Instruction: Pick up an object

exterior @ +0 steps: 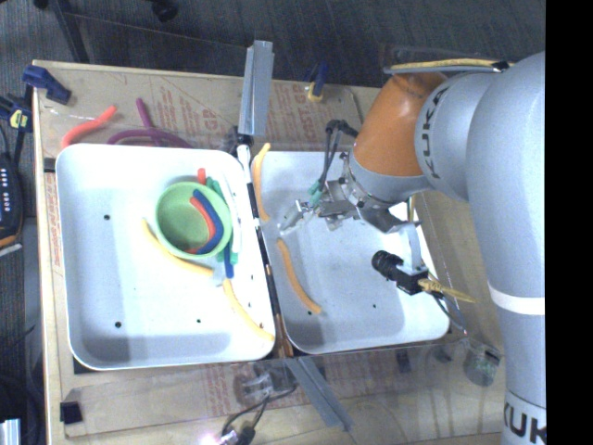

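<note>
Arm (482, 137) at a slant, low over right bin (357, 290)

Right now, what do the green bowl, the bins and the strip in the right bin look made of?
Bowl: likely plastic, even matte green, thin rim.
Left bin and right bin: probably moulded plastic, smooth white, rounded corners, soft sheen.
Strip: perhaps rubber or soft plastic, orange-yellow, lying in a curve; too small to be sure.

Green bowl (176, 213) upright in the left bin (120, 286) — a red piece (200, 207) and a blue piece (217, 219), perhaps bands, curled inside.
</note>
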`<state>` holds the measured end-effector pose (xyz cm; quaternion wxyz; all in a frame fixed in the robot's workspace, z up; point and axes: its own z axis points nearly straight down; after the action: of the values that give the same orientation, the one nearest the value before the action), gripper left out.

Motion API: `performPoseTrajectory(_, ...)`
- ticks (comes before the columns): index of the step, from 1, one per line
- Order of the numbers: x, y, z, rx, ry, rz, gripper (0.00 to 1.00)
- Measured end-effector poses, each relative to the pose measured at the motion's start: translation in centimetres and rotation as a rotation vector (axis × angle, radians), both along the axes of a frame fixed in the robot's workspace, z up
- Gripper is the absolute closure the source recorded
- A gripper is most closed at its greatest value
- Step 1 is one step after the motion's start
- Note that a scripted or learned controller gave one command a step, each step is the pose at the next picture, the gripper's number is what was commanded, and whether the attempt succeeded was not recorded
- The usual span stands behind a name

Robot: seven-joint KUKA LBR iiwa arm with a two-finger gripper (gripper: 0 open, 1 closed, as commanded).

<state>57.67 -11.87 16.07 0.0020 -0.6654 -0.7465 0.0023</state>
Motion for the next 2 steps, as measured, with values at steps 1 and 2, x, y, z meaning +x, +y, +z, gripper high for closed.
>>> performPoseTrajectory(1,-2.22,0.58,-5.52,-0.015,-0.013,0.157,0.00)
performPoseTrajectory(2,-2.23,0.94,-4.63,-0.009,-0.008,0.167,1.00)
